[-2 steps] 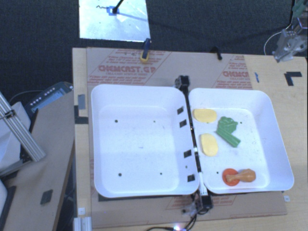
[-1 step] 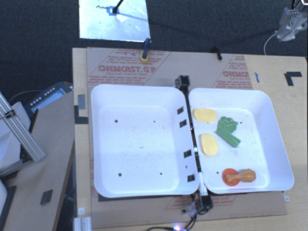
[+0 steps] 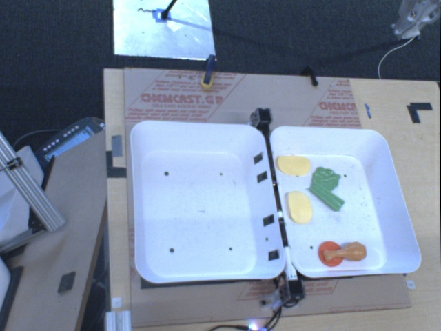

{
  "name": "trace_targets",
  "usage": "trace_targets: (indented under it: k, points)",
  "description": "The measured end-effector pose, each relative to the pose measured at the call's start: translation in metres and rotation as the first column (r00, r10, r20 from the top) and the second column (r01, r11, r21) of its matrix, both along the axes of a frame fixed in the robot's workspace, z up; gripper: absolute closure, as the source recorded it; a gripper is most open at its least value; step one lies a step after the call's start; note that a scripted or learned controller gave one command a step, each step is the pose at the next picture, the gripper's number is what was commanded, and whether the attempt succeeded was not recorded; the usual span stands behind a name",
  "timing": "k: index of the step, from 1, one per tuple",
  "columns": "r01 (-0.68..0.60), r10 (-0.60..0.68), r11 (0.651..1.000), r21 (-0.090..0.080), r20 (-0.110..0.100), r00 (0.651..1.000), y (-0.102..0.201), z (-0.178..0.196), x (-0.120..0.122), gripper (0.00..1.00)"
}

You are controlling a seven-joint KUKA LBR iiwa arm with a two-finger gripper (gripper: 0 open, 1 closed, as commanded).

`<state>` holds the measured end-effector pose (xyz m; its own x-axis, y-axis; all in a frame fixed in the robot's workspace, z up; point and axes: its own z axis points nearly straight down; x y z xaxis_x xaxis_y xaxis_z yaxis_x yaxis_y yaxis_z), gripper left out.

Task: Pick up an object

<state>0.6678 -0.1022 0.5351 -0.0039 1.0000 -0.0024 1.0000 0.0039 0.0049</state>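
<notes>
The right bin (image 3: pixel 396 185) holds several small objects. A flat yellow piece (image 3: pixel 293 165) lies near its top left, and a second yellow piece (image 3: pixel 299 207) sits just below it by the divider. Beside them to the right is a green toy (image 3: pixel 326 187). Near the bin's front edge an orange object lies against a red disc (image 3: pixel 341 252). My gripper (image 3: pixel 415 11) shows as a small grey shape at the top right corner of the view. It hangs over the dark floor, far from both bins and well apart from every object.
The left bin (image 3: pixel 200 133) adjoins the right one along a black clipped seam (image 3: pixel 272 198). Both rest on a brown board (image 3: pixel 227 92). A shiny metal plate (image 3: pixel 163 19) lies beyond the board. A white cable (image 3: pixel 386 57) trails below the gripper.
</notes>
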Motion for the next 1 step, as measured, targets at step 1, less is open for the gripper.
trace_targets:
  k: [1]
  points:
    - [-0.004, 0.004, 1.0, 0.005, -0.012, 1.0, 0.0459, -0.1013, 0.0006, 1.0]
